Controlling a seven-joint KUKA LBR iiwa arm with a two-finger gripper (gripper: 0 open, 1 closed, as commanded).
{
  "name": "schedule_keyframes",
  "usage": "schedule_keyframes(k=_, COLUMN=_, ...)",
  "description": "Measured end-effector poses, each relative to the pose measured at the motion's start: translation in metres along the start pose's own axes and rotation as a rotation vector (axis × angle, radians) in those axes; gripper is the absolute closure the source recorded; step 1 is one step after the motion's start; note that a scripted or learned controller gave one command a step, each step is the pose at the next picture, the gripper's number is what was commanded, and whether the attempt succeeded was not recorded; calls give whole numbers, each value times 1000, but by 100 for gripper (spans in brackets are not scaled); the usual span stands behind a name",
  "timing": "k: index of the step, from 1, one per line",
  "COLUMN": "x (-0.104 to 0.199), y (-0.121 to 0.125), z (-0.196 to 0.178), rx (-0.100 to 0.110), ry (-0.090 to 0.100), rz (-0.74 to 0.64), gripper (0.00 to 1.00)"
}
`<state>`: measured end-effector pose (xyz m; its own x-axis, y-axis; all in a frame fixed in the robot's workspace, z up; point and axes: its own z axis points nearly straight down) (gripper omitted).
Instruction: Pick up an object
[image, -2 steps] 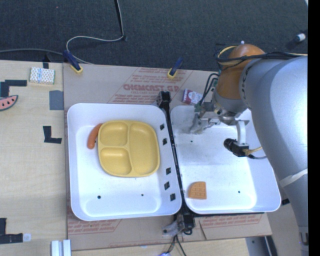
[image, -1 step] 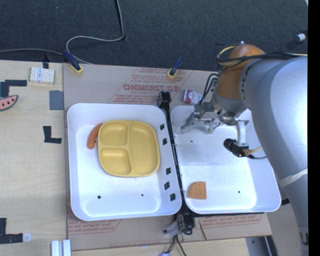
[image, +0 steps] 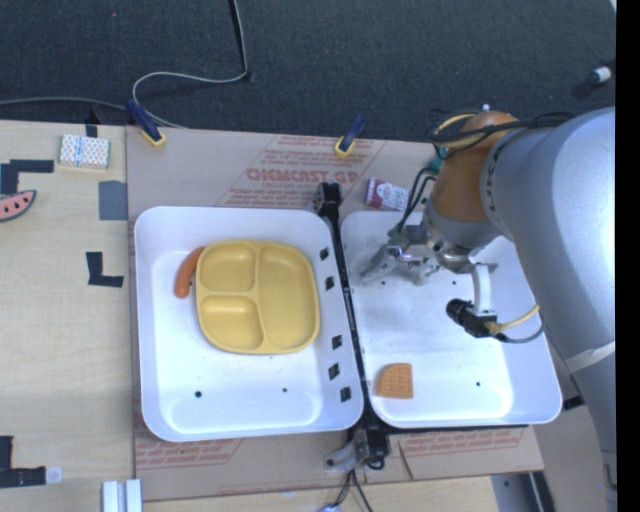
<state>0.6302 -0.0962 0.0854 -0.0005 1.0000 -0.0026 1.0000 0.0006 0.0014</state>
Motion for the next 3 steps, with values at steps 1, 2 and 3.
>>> schedule_keyframes(k=1, x=0, y=0, z=-10, rx=0, ry=-1, rz=-1, gripper=100)
schedule_keyframes(k=2, x=-3, y=-60, z=-1, rx=-2, ry=2, rz=0, gripper=100)
schedule_keyframes(k=3, x=-2, y=-59, z=-1, rx=-2, ry=4, rz=-1, gripper=0)
